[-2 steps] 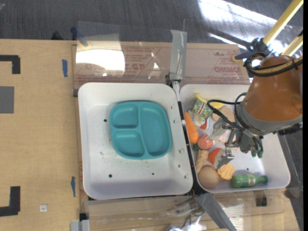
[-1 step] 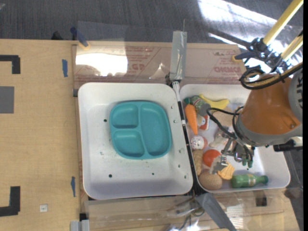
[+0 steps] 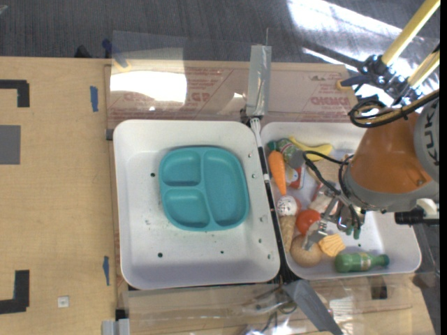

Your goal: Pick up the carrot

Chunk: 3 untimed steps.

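The fingers [image 3: 323, 230] hang low over the clutter in the right bin [image 3: 401, 257], and they look a little apart with nothing between them, though the metal parts are small and cabling crosses them, so the gap is hard to judge. They sit well off from the carrot [image 3: 277, 171], down towards the near end of the bin. Just beside them, on the carrot's side, lies a red tomato-like piece [image 3: 306, 220], with a tan round piece [image 3: 304, 251] and a yellow waffle-like wedge [image 3: 332, 243] under and next to the tips. A green bottle-shaped toy [image 3: 360, 260] lies further from the carrot, along the near wall.

The carrot rests lengthwise against the bin's left wall, green top pointing away from the camera, tip towards a small white ball [image 3: 286, 205]. That wall probably matters: it leaves little room for a finger on that side, so a grasp across the carrot's width would likely need care. A yellow banana-like piece [image 3: 314, 147] lies beyond the carrot's top.

Across the wall from the carrot, the left bin [image 3: 133, 257] holds a teal divided plate [image 3: 204, 187].
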Tool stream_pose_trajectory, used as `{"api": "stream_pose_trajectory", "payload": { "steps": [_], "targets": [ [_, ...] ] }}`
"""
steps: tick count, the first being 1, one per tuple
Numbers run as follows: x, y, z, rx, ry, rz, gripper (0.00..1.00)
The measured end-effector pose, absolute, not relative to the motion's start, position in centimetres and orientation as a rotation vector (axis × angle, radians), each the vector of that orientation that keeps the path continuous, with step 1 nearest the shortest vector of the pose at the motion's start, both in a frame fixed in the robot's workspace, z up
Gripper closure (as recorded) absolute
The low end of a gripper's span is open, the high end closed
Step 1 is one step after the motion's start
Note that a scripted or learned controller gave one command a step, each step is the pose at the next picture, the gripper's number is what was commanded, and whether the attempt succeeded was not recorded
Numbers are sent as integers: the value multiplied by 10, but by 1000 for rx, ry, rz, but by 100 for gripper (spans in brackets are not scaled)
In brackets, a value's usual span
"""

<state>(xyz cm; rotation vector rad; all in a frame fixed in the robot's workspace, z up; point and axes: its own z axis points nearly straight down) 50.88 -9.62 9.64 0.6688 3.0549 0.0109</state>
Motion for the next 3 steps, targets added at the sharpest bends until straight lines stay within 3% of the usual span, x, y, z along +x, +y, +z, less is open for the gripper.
{"api": "stream_pose_trajectory", "payload": {
  "steps": [1,2,3],
  "targets": [
    [512,-96,108,663,3044,11,100],
    [483,-96,279,457,3091,0,100],
    [521,-44,299,743,3045,3,100]
  ]
}}
